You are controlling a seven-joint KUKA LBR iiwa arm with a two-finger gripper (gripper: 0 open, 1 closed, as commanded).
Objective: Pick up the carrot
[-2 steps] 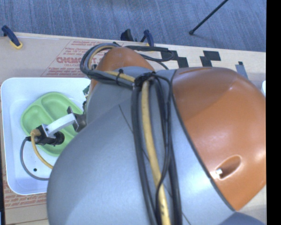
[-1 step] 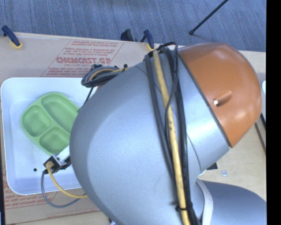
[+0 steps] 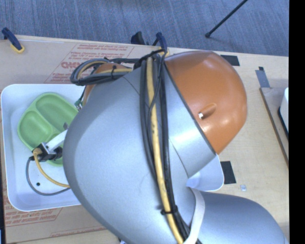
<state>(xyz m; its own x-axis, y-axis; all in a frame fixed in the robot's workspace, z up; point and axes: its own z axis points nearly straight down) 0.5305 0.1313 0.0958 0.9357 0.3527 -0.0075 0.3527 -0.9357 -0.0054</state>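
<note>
The arm [image 3: 142, 151] leans low over the left bin [image 3: 10, 136], covering most of it — a green divided plate [image 3: 40, 118] shows at the bin's left. I cannot find the carrot, and the gripper's state cannot be told, so no pickup is confirmed — lifting the carrot looks still to do.

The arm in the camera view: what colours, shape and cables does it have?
The arm has smooth, rounded grey shells and a domed orange band. A bundle of black and yellow cables runs along it. Black, yellow and white fittings show near its tip.
</note>
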